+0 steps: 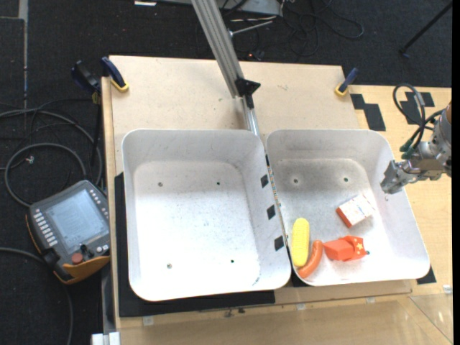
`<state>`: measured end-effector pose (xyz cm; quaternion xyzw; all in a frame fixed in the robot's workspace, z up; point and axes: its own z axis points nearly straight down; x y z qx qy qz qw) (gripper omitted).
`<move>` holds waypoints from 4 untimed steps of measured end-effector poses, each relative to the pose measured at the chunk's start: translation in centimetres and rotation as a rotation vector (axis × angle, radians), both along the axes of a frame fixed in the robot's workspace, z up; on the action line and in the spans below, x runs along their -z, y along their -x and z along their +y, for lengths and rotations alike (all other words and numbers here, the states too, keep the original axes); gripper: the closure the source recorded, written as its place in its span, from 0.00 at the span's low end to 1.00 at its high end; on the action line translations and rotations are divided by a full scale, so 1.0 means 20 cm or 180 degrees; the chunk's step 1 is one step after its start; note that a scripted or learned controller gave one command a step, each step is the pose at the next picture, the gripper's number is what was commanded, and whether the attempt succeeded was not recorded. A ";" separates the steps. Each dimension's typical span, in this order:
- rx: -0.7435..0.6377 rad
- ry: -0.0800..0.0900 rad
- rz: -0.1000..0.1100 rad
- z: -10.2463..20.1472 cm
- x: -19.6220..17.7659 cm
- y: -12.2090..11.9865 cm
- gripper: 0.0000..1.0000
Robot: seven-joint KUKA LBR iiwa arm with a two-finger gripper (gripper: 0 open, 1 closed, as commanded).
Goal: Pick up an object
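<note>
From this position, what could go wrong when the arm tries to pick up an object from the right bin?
1. The gripper sits at the right bin's right rim, so a descent here might hit the wall.
2. The yellow object, the orange sausage-shaped object and the orange toy lie close together; a grasp may catch two or push one away.
3. The white and orange box lies flat, and fingers could slide off it.

Yellow banana (300, 241); orange block (345, 249); white box (357, 210).
</note>
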<state>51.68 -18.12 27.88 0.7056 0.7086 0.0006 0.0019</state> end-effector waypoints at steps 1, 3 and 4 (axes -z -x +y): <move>-0.0012 -0.0011 0.0014 0.26 0.01 0.02 1.00; -0.0016 -0.0012 0.0012 0.83 0.00 -0.02 1.00; -0.0015 -0.0010 0.0009 1.09 0.00 -0.06 1.00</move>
